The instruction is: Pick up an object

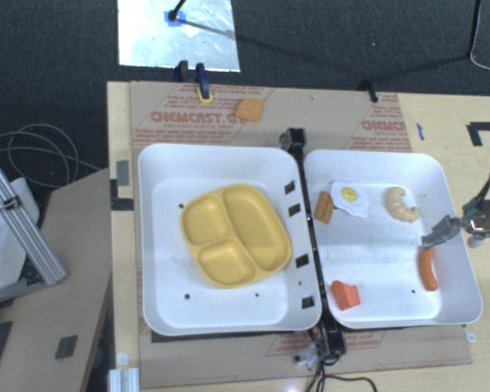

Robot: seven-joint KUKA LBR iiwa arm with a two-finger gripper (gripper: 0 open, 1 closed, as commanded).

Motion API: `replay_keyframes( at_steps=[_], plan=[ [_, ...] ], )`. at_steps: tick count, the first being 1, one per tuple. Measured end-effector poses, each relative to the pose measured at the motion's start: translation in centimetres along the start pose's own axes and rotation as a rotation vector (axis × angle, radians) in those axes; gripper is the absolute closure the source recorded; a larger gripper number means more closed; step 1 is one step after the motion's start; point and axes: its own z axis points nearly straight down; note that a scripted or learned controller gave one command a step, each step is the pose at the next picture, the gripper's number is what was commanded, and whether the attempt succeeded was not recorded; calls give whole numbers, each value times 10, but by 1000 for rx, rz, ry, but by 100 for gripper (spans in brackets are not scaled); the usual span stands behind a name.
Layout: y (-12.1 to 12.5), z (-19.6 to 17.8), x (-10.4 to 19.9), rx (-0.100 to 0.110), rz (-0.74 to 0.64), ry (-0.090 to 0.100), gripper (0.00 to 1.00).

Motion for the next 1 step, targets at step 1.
replay_keyframes(
  at_steps=[1],
  plan=[
    [2, -76, 21, -17, -6, -5, 0]
  ],
)
